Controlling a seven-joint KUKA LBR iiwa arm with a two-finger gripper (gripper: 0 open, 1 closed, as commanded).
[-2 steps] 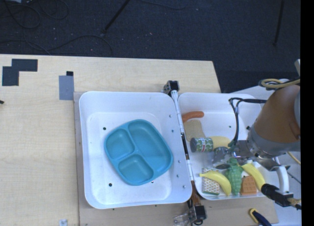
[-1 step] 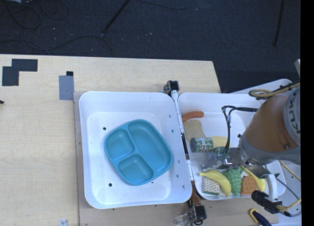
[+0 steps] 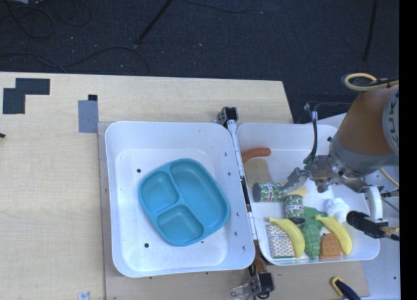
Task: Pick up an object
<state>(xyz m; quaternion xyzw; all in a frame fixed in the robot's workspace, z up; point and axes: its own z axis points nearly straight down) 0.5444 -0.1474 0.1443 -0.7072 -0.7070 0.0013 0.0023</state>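
Note:
The right bin (image 3: pixel 287 137) holds several small items: an orange sausage (image 3: pixel 256 153), a green can (image 3: pixel 267 192) lying on its side, a second green can (image 3: pixel 293 208), two yellow bananas (image 3: pixel 290 235) (image 3: pixel 339 233), a green leafy toy (image 3: pixel 313 228), a patterned packet (image 3: pixel 280 246) and a brown waffle piece (image 3: pixel 331 247). My gripper (image 3: pixel 301 177) hangs low over the middle of this bin, just right of the lying can and above the second can. Nothing is visibly held in it.
The left bin (image 3: pixel 124 162) contains a blue divided plate (image 3: pixel 184 201). A white object (image 3: pixel 337 209) lies under the arm's wrist (image 3: pixel 365 135). A black clamp (image 3: pixel 228 116) sits at the bins' top joint. The wooden bench (image 3: pixel 52 194) extends to the left.

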